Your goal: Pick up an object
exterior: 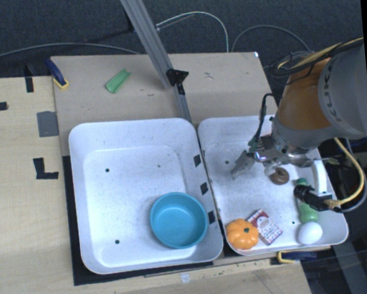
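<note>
My gripper [240,165] hangs low over the middle of the right bin [225,139], pointing left, with nothing seen in it. A small brown round object [279,177] lies just to its right, below the wrist. Along that bin's front edge sit an orange pumpkin-shaped toy [243,234], a red and white packet [266,226] and a white ball [309,233]. A green object [309,214] is partly hidden behind the ball. A blue bowl [178,219] rests upright in the front right corner of the left bin [106,150].
A green block [117,81] and a blue and yellow clamp [56,73] lie on the bench behind the bins. A grey pole [150,36] slants down to the gap between the bins. Cables loop at the back right.
</note>
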